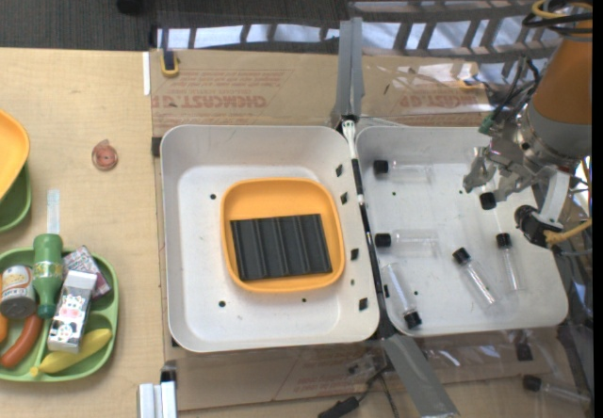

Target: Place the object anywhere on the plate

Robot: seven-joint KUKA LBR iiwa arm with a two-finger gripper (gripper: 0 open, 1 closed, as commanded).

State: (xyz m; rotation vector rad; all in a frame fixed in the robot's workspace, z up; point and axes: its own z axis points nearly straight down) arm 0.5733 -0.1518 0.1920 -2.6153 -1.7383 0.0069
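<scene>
Right, two bins side by side on the desk (85, 105), and the arm (563, 91) is in over the right bin (443, 313). The pincer (490, 183) hangs low near that bin's far right corner. Whether it's apart or together, I can't tell; it's a tangle of grey metal from here.

Counting tubes now: five clear ones with black caps lie flat on the right bin's floor. That's tube one (405, 169) up top, tube two (411, 239) mid-left, tube three (399, 296) at the near left, tube four (474, 275) and tube five (509, 264) towards the right. A sixth black cap (487, 200) sits just under the pincer. Its glass, if any, I can't make out, nor whether it's gripped.

One orange plate (283, 195) sits in the left bin (188, 218), with one dark ridged slab (283, 247) on it, no tube.
</scene>
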